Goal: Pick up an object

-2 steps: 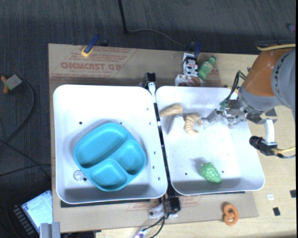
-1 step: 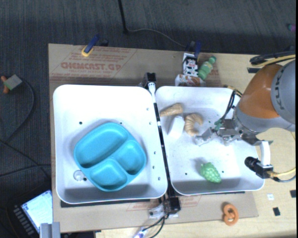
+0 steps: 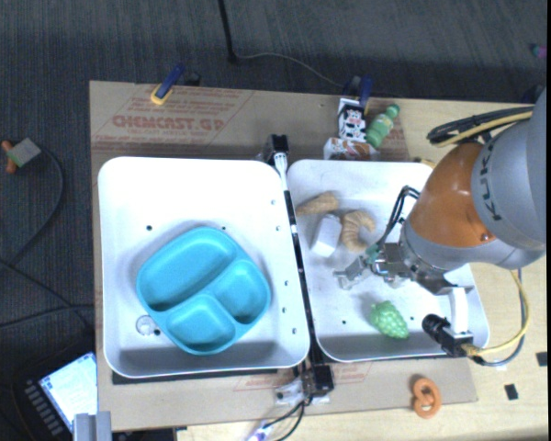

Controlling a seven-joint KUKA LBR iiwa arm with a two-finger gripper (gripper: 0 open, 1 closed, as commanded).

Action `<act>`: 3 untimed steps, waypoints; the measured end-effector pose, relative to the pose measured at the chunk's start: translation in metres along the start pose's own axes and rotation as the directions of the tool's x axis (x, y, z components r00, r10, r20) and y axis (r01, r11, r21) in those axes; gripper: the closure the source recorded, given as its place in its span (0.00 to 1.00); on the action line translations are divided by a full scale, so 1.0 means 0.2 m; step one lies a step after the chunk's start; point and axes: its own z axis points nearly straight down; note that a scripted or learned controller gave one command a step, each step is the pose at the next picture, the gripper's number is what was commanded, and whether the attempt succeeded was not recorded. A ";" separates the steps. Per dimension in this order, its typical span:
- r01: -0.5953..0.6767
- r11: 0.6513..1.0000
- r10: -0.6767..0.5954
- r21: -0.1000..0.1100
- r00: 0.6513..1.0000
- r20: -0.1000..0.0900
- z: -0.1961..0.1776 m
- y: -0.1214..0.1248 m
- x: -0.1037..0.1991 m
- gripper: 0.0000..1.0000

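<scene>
Green toy (image 3: 388,320) lies in the right bin (image 3: 349,345), just near of the gripper (image 3: 365,270), whose opening I cannot tell; the approach is under way, and next comes descent onto a target.

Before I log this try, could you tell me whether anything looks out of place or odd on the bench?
Two things lie outside the bins: an orange ring on the bench's near edge, and a small toy figure with a green piece behind the right bin. Nothing looks spilled or broken.
</scene>
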 end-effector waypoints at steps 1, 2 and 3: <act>0.000 1.000 0.000 0.002 1.000 -0.001 -0.01 -0.15 0.02 0.00; -0.001 1.000 0.001 0.000 1.000 0.000 -0.06 -0.14 0.02 1.00; 0.000 1.000 0.000 0.009 1.000 -0.003 -0.10 0.09 -0.30 1.00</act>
